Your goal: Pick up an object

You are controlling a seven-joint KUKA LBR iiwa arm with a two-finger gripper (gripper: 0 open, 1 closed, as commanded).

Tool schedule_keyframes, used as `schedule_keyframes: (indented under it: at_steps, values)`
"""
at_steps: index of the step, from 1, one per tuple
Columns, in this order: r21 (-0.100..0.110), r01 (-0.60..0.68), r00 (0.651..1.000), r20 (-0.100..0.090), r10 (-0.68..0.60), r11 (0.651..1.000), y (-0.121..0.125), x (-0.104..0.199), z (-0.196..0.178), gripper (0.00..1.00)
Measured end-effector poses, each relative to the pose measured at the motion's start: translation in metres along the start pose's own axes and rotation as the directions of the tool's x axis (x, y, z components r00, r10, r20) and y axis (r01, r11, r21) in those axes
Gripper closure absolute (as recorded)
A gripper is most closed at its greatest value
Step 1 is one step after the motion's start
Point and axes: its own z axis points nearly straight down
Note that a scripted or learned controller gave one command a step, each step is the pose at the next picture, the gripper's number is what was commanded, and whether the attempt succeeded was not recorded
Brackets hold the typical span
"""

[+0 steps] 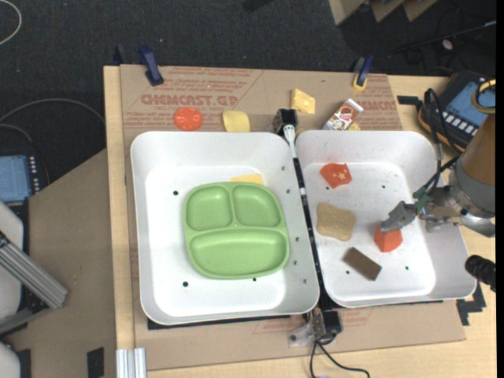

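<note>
- Claw (396, 220) in the right bin (417, 286), touching an orange block (388, 239); open or closed, cannot tell.
- Green plate (235, 231) in the left bin (157, 274).

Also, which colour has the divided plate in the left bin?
Light green. The divided plate shows best in the camera view from above.

Green divided plate (235, 231): in the far bin, well apart from the claw.
Blue clamps (150, 64): on the cardboard's back edge, beyond the claw.
</note>
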Motion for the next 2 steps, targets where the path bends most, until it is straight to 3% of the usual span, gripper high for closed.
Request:
schedule_keyframes:
  at_steps: [1,2]
  values:
    - [0.003,0.002,1.000,-0.002,-0.002,1.000,0.0079,0.0218,0.1075,0.00]
    - [0.004,-0.001,1.000,-0.003,0.001,1.000,0.0014,0.0232,0.1027,0.00]
